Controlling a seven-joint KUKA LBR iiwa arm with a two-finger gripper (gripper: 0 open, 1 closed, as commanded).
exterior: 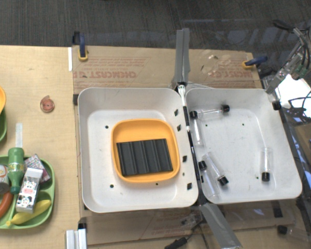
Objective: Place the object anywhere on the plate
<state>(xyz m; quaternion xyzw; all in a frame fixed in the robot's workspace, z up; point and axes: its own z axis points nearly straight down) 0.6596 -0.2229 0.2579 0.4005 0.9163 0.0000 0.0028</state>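
The arm (pixel 299 56) is showing as a pale grey shape at the frame's edge, with thin loose cables (pixel 304 44) looping along it. The gripper (pixel 280 79) is looking light grey, metallic and blurred.

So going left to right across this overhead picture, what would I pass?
Green tray of toy food → small pink disc → left bin → orange plate bearing a dark ridged block → right bin with clear tubes.
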